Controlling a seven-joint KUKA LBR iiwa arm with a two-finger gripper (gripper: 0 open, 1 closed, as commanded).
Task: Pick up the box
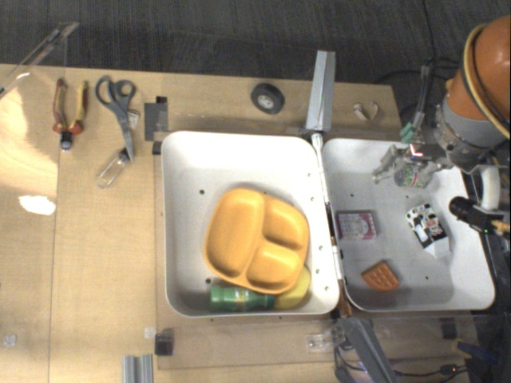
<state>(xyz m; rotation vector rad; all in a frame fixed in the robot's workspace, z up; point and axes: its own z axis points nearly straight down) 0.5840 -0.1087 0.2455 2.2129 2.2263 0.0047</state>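
Left bin (184, 214): yellow divided tray (257, 239), green bottle (238, 297). Right bin (471, 286): small purple box (356, 226) at centre-left, orange piece (381, 277), black-and-white item (425, 224). Gripper (407, 164) at upper right, spread open, held nothing. Scissors (120, 106), pliers (69, 112) lay upper left on the bench (80, 278).

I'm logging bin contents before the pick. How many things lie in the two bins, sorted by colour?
Yellow: 2, the divided tray and a fruit-like piece under it
Green: 1, the bottle
Purple: 1, the flat box
Orange: 1, the small block
Black and white: 1, the small item
Total: 6

Wooden bench (96, 278) carries two white bins (239, 154), scissors (120, 106), pliers (68, 110), tape roll (267, 98).
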